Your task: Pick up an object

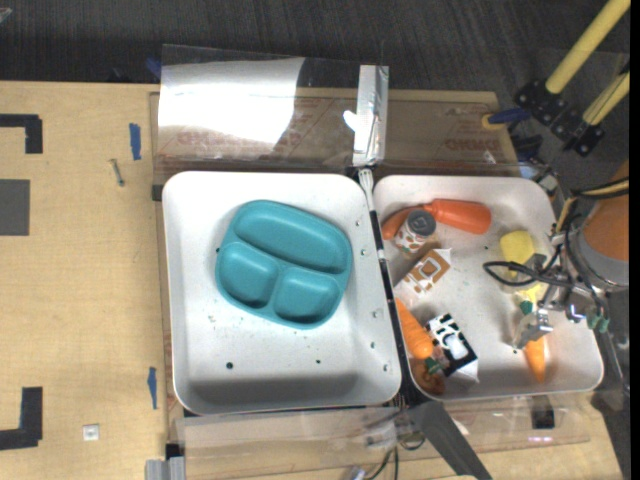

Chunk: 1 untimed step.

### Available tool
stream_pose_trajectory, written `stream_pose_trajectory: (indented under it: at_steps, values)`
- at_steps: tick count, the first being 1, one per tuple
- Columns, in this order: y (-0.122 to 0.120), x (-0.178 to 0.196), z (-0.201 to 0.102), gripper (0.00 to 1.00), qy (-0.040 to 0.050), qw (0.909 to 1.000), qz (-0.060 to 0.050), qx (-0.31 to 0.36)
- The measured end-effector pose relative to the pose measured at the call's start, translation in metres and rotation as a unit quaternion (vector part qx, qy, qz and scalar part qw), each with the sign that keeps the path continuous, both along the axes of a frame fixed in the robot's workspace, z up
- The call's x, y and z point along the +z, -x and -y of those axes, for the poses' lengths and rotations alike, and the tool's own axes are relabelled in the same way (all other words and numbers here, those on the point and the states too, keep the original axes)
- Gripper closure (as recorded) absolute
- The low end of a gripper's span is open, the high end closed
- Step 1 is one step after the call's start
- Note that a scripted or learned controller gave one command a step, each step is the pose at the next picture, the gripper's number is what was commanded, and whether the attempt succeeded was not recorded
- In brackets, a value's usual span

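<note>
The teal divided plate (284,262) serves as the reference point. It lies upside-up in the left white bin (190,358), with three compartments visible, and occupies the bin's upper middle area.

To the right of the plate, past the rim where the two bins meet, sits the right white bin (500,190), which contains all the loose items. Nearest the plate, along that bin's left wall, an orange carrot-shaped toy (413,334) lies at a slant. Just beside the carrot's lower end rests a black-and-white block (452,345). Up and to the right of the plate, a long orange piece (458,214) lies along the bin's top edge, with a small round grey-capped item (418,225) touching its left end. Below these is a small brown-and-white patterned box (427,270).

Farther right of the plate, a yellow object (517,247) sits near the bin's right side. A small orange piece (537,357) lies in the lower right corner.

The arm enters at the far right of the plate, its orange band (612,234) visible at the frame edge. The gripper (533,311) hangs over the right bin, between the yellow object and the small orange piece. Cables clutter that area; whether the claw is released or clenched cannot be determined.
</note>
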State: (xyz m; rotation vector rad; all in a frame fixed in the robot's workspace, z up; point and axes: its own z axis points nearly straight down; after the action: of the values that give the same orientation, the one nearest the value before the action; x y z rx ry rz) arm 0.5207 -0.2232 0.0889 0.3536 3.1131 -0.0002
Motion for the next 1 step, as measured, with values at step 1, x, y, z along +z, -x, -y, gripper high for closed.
stream_pose_trajectory:
  at_steps: [1]
  values:
    - [-0.0041, 0.0128, 0.0003, 1.0, 0.0027, 1.0, 0.007, 0.001]
